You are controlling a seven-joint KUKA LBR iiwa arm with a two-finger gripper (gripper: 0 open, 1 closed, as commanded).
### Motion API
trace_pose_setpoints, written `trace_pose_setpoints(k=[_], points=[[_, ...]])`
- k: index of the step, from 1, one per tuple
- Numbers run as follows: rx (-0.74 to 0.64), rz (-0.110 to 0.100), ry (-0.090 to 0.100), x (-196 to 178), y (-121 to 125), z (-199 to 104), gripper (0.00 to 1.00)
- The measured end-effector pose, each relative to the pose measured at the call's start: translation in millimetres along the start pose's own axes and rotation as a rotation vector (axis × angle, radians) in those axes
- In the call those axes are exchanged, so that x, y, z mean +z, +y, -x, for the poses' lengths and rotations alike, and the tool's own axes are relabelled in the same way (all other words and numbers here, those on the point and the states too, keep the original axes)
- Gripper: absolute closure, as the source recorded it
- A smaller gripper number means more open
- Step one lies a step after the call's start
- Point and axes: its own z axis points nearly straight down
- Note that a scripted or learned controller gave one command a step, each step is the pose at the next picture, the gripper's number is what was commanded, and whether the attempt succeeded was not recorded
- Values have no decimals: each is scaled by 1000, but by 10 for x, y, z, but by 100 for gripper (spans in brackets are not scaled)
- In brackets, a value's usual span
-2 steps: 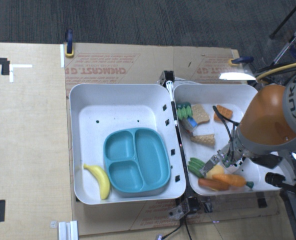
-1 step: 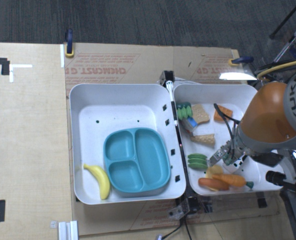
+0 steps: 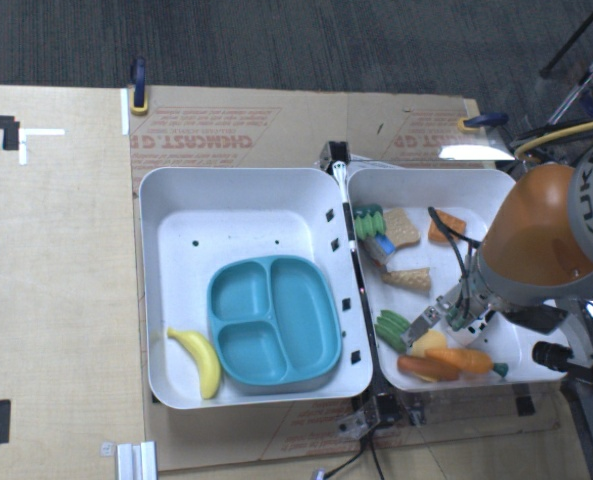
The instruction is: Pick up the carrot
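Observation:
The carrot (image 3: 468,360), orange with a small green tip at its right end, lies along the front wall of the right bin (image 3: 496,173). My gripper (image 3: 442,320) hangs low in that bin, just above and to the left of the carrot, over a yellow piece (image 3: 432,343). The arm's orange band and grey wrist cover the bin's right half. Nothing can be seen held in the gripper.
The right bin also holds a reddish-orange piece (image 3: 422,368) touching the carrot's left end, a green pepper (image 3: 391,326), a wafer wedge (image 3: 408,278), a bread slice (image 3: 402,228), a green brush-like toy (image 3: 369,224) and an orange piece (image 3: 446,230). The left bin (image 3: 176,208) holds a teal divided plate (image 3: 274,320) and a banana (image 3: 202,358).

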Motion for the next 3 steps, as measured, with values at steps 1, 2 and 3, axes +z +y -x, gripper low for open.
trace_pose_setpoints(k=[1, 2, 3], points=[[6, 4, -4, -91, 20, 21, 100], [6, 4, -4, -91, 19, 21, 0], [-329, -5, 11, 99, -65, 11, 0]])
